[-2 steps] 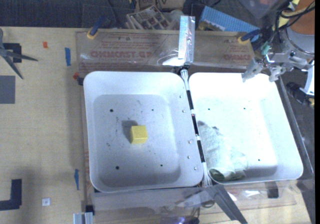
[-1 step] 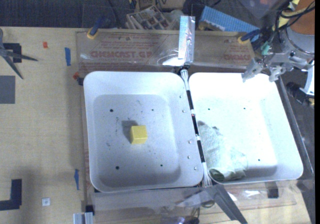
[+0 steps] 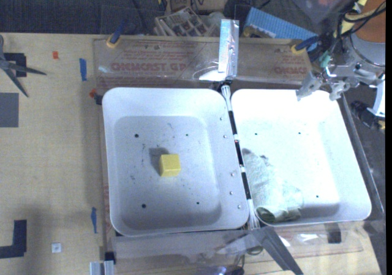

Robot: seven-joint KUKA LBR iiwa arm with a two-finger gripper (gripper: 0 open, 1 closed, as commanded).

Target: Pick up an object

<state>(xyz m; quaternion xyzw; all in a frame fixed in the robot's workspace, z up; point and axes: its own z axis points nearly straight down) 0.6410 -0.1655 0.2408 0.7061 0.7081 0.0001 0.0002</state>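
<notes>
Task status, nothing picked: gripper (image 3: 320, 86) at the right bin's (image 3: 352, 163) far corner, finger state indiscernible; yellow block (image 3: 170, 165) and rolled cloth (image 3: 271, 189) both ungrasped.

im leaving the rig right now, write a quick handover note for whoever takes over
End effector: over the far right corner of the right bin, raised; nothing seen in it, open or shut cannot be told.
Things: yellow block lies near the middle of the left bin. A rolled whitish cloth lies along the right bin's left side, toward its near edge.
Done: nothing picked up yet.
Left: bring the arm down on one object, grasp it and lift it.
</notes>
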